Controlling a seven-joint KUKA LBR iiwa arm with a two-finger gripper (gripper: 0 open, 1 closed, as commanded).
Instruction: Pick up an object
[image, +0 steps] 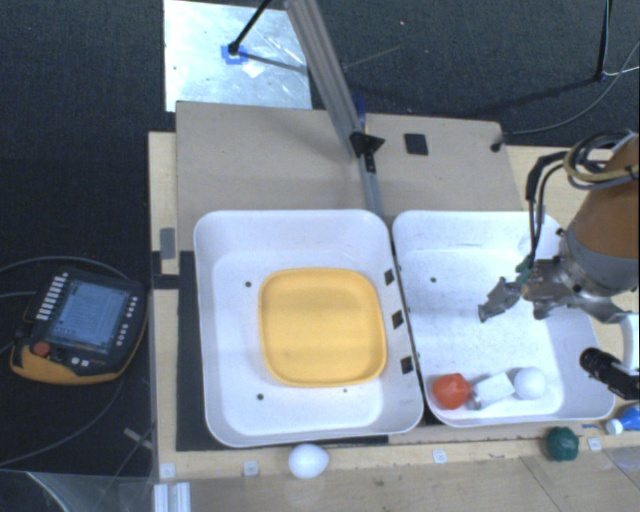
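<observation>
**Claw hovers over right bin**

The claw, fingers slightly parted and holding nothing, hangs above the right bin. Along that bin's front edge lie a red ball and a white object. A yellow plate sits in the left bin.
</observation>
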